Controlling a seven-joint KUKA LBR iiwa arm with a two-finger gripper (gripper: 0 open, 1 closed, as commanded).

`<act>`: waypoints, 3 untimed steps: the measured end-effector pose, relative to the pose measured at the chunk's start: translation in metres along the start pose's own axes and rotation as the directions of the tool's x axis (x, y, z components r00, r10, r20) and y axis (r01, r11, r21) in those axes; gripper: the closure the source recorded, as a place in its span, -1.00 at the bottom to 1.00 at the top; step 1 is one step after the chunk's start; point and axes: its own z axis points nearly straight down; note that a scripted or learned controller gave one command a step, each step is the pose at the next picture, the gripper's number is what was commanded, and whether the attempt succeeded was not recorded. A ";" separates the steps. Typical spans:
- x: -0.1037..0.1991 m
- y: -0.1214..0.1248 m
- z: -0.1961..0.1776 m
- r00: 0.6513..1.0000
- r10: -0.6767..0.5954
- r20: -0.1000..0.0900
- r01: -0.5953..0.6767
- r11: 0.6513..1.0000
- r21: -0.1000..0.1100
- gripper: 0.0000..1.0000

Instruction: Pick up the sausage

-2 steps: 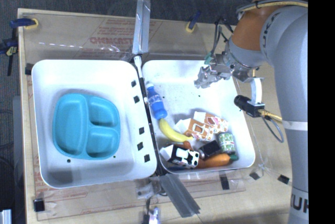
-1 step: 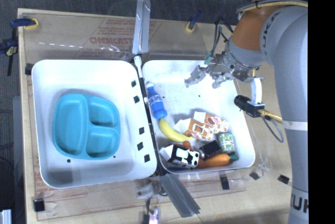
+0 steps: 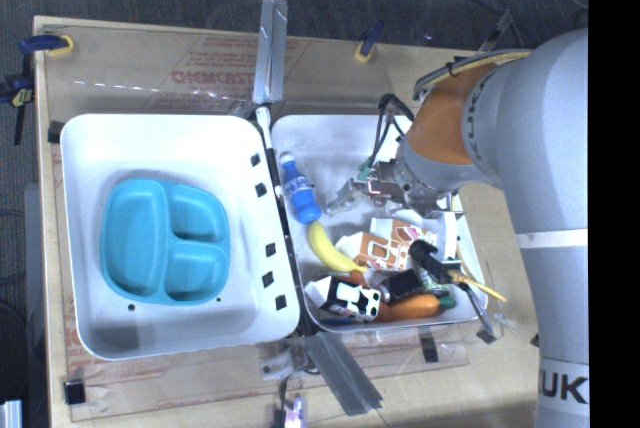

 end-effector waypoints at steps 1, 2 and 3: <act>0.035 0.002 -0.023 0.999 0.037 0.001 -0.037 0.999 -0.002 -1.00; 0.083 0.008 -0.010 0.999 -0.047 0.012 0.047 0.999 -0.017 -1.00; 0.116 0.003 -0.102 0.983 -0.185 0.001 0.185 0.983 -0.003 -1.00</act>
